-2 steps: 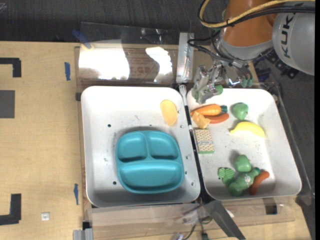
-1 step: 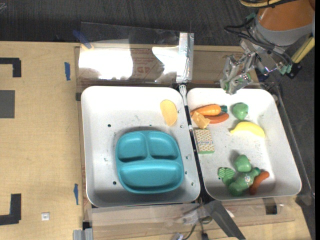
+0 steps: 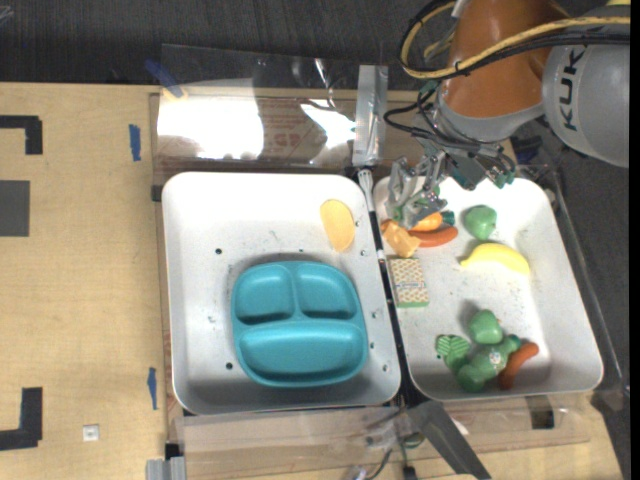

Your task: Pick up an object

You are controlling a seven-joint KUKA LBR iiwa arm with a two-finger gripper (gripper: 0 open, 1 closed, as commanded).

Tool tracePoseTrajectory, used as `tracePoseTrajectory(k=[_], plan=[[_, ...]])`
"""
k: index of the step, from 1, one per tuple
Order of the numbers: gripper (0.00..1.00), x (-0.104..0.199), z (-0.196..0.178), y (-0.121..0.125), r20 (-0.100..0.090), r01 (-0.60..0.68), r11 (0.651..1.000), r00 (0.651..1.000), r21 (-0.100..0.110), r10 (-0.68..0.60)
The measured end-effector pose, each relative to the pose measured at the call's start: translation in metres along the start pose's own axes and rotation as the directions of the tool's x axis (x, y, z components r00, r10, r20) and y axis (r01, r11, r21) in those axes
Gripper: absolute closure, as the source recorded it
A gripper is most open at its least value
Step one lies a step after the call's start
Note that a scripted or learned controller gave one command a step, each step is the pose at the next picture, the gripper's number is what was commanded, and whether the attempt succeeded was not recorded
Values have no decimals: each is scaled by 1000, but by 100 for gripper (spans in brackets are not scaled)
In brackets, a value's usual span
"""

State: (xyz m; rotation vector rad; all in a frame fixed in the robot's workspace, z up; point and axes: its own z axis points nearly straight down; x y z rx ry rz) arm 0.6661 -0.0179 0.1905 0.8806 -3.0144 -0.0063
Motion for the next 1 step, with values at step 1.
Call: tracePoseTrajectory(k=[1], plan=[[100, 25, -85, -44, 15, -200, 980, 980, 9, 199]])
